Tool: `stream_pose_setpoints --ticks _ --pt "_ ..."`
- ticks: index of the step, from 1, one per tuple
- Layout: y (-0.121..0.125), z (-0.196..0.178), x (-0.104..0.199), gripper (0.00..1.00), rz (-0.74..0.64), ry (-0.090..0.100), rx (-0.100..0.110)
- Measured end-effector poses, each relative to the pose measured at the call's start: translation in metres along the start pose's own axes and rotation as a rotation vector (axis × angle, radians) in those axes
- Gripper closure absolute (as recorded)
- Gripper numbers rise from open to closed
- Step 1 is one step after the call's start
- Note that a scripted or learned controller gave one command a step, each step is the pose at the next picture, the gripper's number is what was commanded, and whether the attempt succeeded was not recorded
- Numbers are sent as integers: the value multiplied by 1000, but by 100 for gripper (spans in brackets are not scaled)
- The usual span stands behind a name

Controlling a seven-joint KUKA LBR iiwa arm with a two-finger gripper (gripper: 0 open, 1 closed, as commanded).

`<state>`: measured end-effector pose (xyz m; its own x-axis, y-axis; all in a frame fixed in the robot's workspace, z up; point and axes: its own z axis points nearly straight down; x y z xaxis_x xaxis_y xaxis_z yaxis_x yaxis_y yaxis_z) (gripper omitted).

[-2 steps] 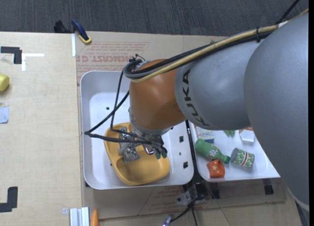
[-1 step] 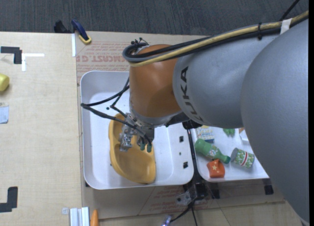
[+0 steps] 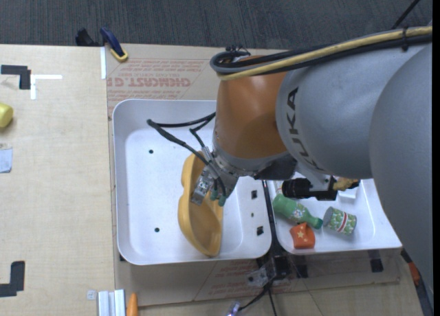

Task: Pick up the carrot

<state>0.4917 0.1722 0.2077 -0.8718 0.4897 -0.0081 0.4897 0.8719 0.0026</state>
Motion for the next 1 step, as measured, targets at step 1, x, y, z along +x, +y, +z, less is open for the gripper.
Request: stream_pose_setpoints --ticks 1 --pt "3 107 7 100 -141 -16 -24"
